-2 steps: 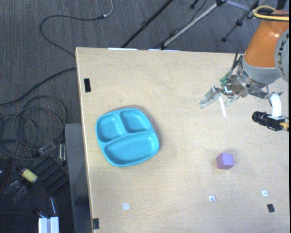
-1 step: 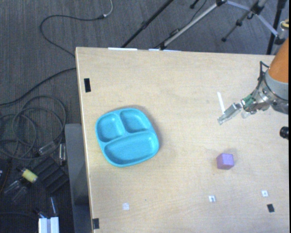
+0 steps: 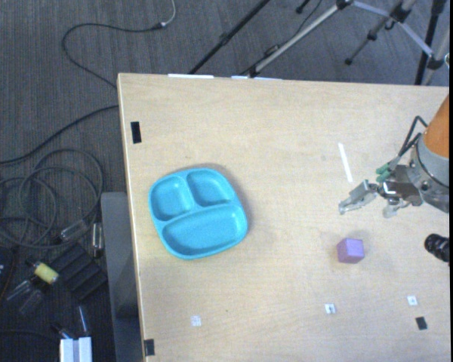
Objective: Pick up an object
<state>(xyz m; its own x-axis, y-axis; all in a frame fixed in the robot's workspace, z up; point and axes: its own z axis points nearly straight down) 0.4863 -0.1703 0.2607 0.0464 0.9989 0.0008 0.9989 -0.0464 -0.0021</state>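
Camera view: jaws seemingly parted, holding nothing, above purple cube [image 3: 350,250]; blue tray [image 3: 198,213] left.

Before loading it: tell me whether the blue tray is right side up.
Right side up. The blue tray shows its three hollow compartments facing upward, and it lies flat on the table.

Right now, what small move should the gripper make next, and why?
Probably shift the gripper toward the camera and down over the purple cube. The cube lies free on the bench, just nearer the camera than the gripper and apart from it, with the blue tray well off to the left.
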